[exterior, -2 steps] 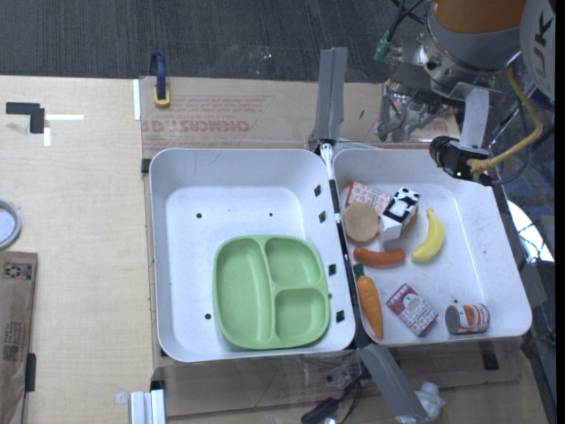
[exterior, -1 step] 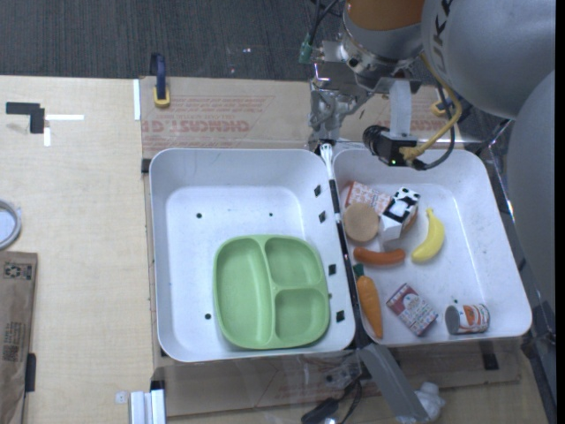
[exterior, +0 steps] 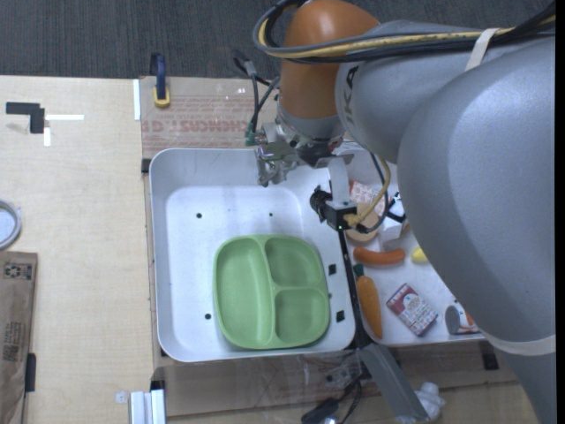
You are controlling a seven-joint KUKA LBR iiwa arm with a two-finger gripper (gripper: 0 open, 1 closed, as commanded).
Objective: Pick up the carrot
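Note:
The carrot (exterior: 369, 307) lies in the right bin, close to its left wall and near the front, orange with a small green top pointing toward the back. My gripper (exterior: 269, 168) hangs over the far edge of the left bin (exterior: 161, 237), well away from the carrot, up and to its left. The orange band (exterior: 318, 51) of the arm rises above it. I see no object at the gripper.
A green divided plate (exterior: 272, 290) lies in the left bin. By the carrot in the right bin are a sausage (exterior: 380, 256), a small yellow piece (exterior: 417, 256) and a red and white packet (exterior: 411, 309). The grey arm covers most of the right bin.

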